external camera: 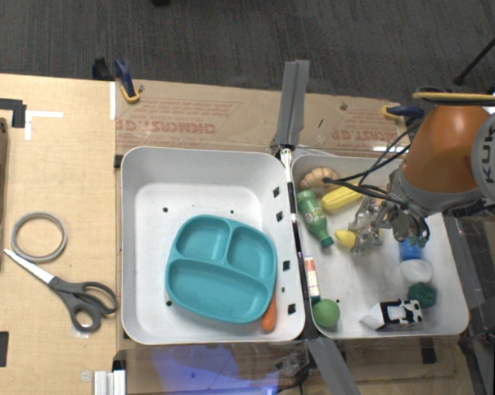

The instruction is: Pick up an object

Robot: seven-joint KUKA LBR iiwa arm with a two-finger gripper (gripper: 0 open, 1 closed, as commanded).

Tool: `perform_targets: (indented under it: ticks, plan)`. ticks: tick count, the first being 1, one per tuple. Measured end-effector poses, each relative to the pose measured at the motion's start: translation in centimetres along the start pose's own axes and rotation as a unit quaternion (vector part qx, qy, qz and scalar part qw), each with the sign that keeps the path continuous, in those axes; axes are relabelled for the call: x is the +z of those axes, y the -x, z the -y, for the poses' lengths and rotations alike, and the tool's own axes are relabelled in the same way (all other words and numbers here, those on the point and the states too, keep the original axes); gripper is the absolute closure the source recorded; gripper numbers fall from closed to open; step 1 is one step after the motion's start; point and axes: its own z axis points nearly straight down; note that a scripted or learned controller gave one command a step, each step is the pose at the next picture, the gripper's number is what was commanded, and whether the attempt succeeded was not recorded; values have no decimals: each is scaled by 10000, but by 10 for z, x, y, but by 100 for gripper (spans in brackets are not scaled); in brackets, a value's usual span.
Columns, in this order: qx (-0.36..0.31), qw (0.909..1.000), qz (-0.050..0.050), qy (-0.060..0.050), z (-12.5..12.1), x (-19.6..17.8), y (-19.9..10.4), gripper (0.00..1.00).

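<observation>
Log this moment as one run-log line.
arm: over right bin | gripper: low, beside small yellow piece | grasp: none seen | left bin: teal tray, carrot

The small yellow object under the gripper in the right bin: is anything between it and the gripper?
Nothing visible stands between them. The gripper hangs right over the small yellow object, at its right side. The green bottle lies just left of it and the corn cob just above it in the view, both close enough to be bumped.
</observation>
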Motion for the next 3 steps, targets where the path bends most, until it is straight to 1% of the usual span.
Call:
perform_targets:
  ticks: [1,2,3]
  plan:
    - [-2,10000,2,2,0,0,0,0]
    - [1,10000,31,-2,0,-11,2,100]
    - [1,10000,31,-2,0,-11,2,0]
